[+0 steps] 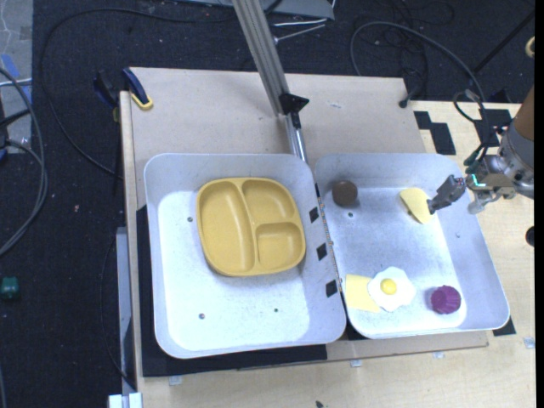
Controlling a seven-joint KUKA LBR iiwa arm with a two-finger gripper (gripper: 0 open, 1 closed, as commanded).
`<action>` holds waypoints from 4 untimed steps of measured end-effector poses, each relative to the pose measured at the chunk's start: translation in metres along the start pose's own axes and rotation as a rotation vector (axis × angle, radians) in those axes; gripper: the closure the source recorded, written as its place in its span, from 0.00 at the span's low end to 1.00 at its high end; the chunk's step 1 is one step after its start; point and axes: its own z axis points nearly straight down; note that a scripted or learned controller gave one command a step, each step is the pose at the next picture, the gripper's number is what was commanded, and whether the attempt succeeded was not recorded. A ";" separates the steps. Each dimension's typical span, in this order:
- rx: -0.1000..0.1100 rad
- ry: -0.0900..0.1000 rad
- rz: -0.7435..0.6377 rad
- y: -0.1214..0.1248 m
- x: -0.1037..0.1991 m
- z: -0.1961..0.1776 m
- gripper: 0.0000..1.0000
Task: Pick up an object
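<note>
we see the gripper (466, 195) beside the yellow piece (414, 204)
piece lies toward nine o'clock, almost touching; we cannot tell the gripper's state.

Single fixed camera above bench (255, 109), looking down at slant, both bins framed, moderate distance.

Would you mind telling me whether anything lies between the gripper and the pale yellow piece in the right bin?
Nothing visible does. The gripper sits at the right bin's upper right, just beside the pale yellow piece. The brown lump, fried egg and purple ball all lie off that path.
</note>
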 end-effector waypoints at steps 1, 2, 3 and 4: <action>-0.002 -0.001 0.000 0.001 0.000 -0.001 0.00; 0.001 0.000 0.001 0.007 -0.004 0.046 0.00; 0.002 0.000 0.002 0.002 -0.006 0.090 0.00; 0.002 0.001 0.001 0.002 -0.005 0.144 0.00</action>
